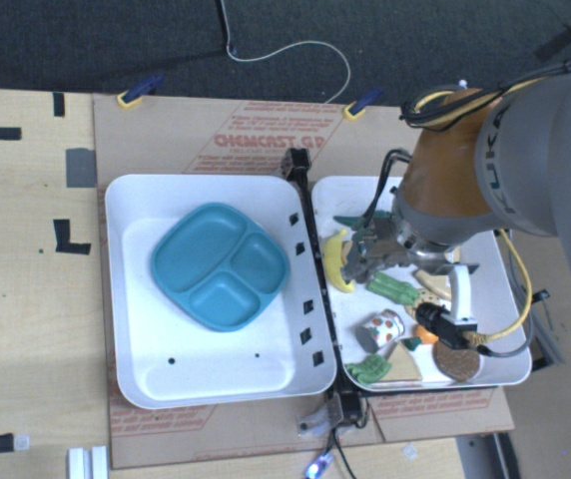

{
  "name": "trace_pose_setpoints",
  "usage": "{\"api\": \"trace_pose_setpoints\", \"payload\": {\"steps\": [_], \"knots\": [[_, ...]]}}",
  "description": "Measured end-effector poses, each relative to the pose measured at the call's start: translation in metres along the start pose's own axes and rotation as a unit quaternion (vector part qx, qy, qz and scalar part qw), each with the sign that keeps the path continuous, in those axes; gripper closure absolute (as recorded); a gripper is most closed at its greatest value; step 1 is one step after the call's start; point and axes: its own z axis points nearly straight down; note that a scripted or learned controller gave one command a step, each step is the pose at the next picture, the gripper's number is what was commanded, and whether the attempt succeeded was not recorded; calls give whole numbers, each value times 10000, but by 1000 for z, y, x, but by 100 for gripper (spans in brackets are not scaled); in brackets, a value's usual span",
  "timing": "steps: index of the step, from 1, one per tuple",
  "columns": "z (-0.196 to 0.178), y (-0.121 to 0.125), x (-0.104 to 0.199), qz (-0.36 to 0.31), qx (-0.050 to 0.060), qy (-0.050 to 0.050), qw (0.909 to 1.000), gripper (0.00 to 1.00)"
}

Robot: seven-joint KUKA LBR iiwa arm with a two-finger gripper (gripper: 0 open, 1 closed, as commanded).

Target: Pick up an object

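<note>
Camera view puts the gripper low in the right bin, over the yellow banana-like toy by the divider; whether it is spread or pinching cannot be told. A good pick, I judge, centres on that toy, clear of the green piece just right of it.

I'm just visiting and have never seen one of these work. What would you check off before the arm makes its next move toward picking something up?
1. Gripper is over the right bin, where the objects lie: ok.
2. Objects to pick are within the bin, such as the yellow piece and the green piece beside the gripper: ok.
3. An object is between the gripper's fingers: cannot tell.
4. Blue divided plate sits alone in the left bin, away from the arm: ok.
5. Objects lie crowded together, so a clean grasp is doubtful: not ok.
</note>
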Motion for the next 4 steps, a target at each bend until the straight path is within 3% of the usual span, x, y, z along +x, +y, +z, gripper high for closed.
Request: {"api": "trace_pose_setpoints", "payload": {"steps": [1,2,3,4], "knots": [[-81,-35,104,-64,-56,17,10000,100],[-179,-55,182,-57,-72,17,10000,100],[-75,-55,151,18,20,-25,10000,100],[-167,-53,175,-18,-67,7,10000,100]]}}
